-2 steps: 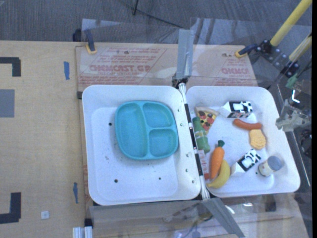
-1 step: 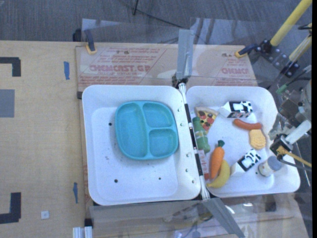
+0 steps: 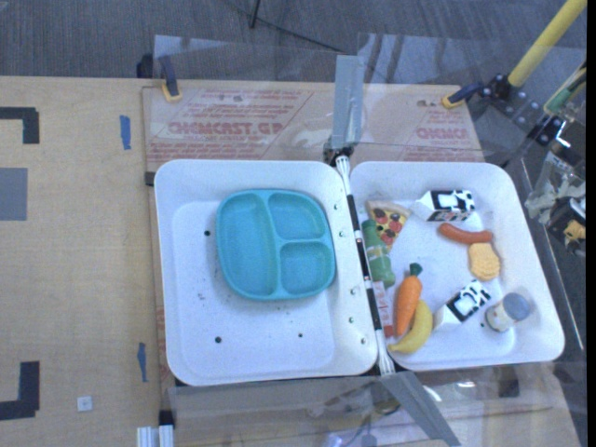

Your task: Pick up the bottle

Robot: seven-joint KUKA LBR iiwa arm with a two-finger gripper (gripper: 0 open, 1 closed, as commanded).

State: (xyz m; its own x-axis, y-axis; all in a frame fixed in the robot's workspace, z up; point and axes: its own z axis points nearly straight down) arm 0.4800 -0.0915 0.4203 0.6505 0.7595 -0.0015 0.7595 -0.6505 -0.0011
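On the bench, the nearest things lie in the right bin: a yellow banana at the near-left corner, and just beyond it an orange carrot with a green top, touching the banana. To the right of these are a small black-and-white carton and, beside it, a small jar with a grey lid. The green bottle lies on its side along the left wall of this bin, just left of the carrot, with its length running from near to far. Farther in are a yellow cookie, a red sausage, a pizza slice at the far end of the bottle, and a second black-and-white carton. In the left bin a teal divided plate rests toward the far side. Behind both bins lies a brown cardboard sheet. Whether the claw is open or closed, I cannot tell.
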